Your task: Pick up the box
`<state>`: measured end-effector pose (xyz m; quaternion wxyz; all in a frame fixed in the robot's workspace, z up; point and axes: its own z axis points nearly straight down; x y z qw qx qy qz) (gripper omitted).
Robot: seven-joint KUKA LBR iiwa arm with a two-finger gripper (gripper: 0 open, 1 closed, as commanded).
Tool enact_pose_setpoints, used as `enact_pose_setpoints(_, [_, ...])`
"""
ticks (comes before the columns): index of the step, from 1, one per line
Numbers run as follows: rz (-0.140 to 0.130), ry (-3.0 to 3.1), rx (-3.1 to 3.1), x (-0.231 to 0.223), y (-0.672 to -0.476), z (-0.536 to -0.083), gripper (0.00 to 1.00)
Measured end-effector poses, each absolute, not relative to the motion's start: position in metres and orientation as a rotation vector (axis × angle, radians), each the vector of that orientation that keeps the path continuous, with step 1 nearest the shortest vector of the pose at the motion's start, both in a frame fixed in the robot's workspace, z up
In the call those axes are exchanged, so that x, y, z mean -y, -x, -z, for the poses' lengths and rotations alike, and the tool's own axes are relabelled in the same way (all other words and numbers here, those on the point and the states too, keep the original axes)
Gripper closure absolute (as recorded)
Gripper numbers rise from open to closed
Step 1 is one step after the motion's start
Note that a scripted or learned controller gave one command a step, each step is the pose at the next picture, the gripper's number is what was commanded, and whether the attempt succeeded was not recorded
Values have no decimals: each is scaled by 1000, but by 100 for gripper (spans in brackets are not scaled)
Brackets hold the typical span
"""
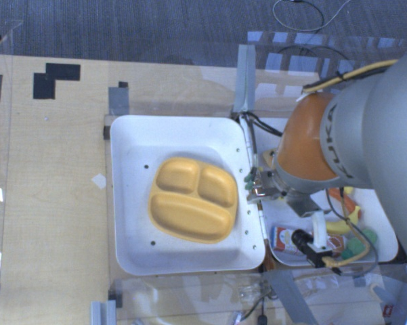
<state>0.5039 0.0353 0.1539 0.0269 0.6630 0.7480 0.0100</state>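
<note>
The box (286,238) is small, red and white, and lies near the front left corner of the right bin (386,246). The arm's grey body and orange band (310,149) hang over that bin and hide most of it. The gripper (259,189) pokes out below the orange band, over the rim between the two bins, a little behind and to the left of the box. Nothing can be seen held in it.
A yellow divided tray (191,198) lies in the middle of the left bin (132,147). Green (357,244), yellow (338,227) and orange (347,202) items crowd the right bin beside the box. A black cable part (305,242) crosses the box's right side.
</note>
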Motion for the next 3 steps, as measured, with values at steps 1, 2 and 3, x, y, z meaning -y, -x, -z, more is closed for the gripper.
enact_pose_setpoints(1, [-11,-2083,-2343,-72,-561,-434,100])
enact_pose_setpoints(2, [-4,-1646,-2673,-121,-530,-294,100])
enact_pose_setpoints(3, [-9,-1425,-2791,-98,-523,-352,100])
